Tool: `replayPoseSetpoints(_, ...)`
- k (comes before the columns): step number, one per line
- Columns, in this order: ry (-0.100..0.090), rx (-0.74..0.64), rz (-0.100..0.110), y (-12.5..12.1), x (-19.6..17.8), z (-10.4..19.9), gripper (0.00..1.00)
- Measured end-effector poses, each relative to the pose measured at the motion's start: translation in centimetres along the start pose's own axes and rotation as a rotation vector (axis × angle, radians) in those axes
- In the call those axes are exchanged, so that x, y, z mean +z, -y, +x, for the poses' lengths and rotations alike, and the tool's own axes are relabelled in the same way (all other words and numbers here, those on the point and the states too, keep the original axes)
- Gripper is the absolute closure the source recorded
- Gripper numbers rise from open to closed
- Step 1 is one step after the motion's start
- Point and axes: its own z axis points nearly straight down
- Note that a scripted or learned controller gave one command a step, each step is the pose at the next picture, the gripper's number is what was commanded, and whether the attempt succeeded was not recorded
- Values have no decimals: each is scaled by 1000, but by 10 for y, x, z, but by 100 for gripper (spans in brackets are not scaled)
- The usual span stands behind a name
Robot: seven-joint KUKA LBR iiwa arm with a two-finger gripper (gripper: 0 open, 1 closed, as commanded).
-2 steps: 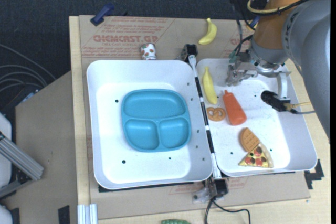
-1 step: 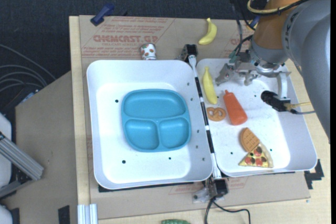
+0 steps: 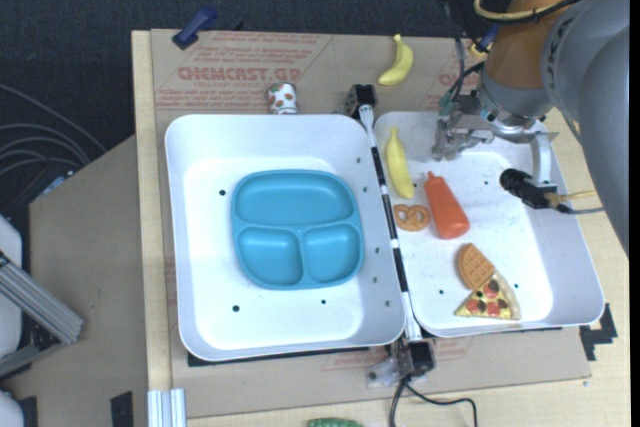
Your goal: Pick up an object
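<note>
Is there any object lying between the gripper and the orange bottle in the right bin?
Nothing visible does. The gripper hangs over the right bin's far end, and bare white floor lies between it and the orange bottle. The banana lies left of that path.

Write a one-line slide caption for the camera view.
Gripper hovers at the right bin's far edge, above banana, orange bottle, pretzel and pizza slice; blue tray fills the left bin.
</note>
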Motion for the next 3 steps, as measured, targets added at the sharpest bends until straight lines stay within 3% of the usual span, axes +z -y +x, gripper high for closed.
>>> replayPoseSetpoints(1, 0, 0, 1, 0, 0, 0, 0)
replayPoseSetpoints(2, 0, 2, 3, -2, 21, -4, 0)
replayPoseSetpoints(3, 1, 1, 1, -3, 10, -3, 100)
